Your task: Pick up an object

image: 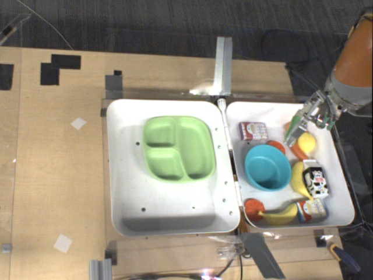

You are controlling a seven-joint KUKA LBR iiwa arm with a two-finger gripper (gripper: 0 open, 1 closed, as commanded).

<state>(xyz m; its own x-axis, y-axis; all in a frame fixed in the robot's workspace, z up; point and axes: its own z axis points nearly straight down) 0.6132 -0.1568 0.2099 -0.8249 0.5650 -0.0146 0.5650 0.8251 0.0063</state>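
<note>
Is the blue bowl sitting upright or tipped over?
Upright: the blue bowl shows its open mouth and hollow inside, in the right bin.

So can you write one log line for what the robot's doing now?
gripper over right bin | near lemon | fingers unclear | green tray in left bin

Light wooden table (52, 174) fills the left and near side, with black square markings (58, 67) at its far left and small pale tags (78, 123) stuck on the surface. Dark grey carpeted floor (145, 10) runs along the far side. Metal bracket post (224, 66) stands far centre. Thin cables (35, 16) trail across the floor, far left.
</note>
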